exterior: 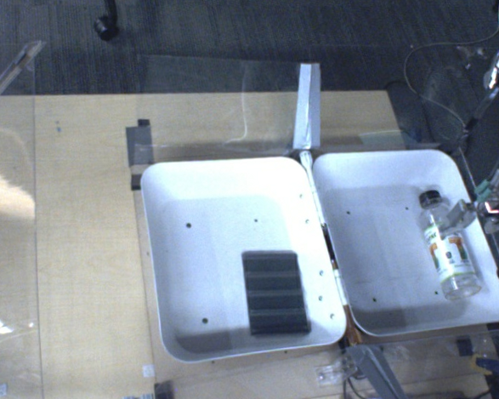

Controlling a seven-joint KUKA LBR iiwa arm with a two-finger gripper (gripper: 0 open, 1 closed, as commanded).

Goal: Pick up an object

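Gripper and arm sit at the far right edge of the view among cables, too cut off to make out, so I cannot tell its state, nor how the arm is posed. Nothing appears lifted. In the right bin [376,177] a clear plastic bottle [447,253] lies on its side near the right wall, dark cap toward the back, label around its middle. It is probably light and smooth, apt to roll or squirt out of a pinch; a grasp across the labelled middle looks safest. In the left bin [189,190] a flat black ribbed block [275,291] lies near the front; stiff and low, best grasped across its shorter width.
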